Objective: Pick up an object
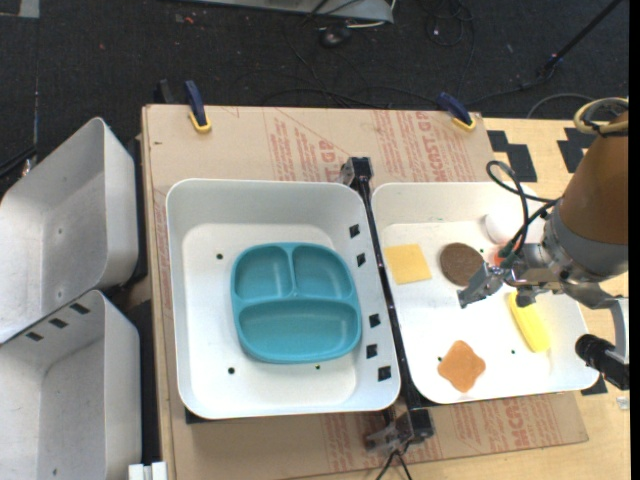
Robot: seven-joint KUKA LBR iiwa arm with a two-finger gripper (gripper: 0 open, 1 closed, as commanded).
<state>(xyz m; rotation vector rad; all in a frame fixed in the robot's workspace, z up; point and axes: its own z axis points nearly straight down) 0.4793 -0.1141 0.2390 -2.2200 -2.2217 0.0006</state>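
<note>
From above, two white bins are seen side by side on the bench. A blue plate [296,302] with three sections is laid in the middle of the left bin [190,268]. In the right bin [420,203], a yellow square [408,263] is placed near the left wall, with a brown round piece [461,262] just beside it. An orange piece [461,366] is set near the front edge, and a yellow stick [529,322] near the right edge. The gripper [478,288] is held just above the brown round piece. Nothing is seen held, and how wide it is cannot be told.
</note>
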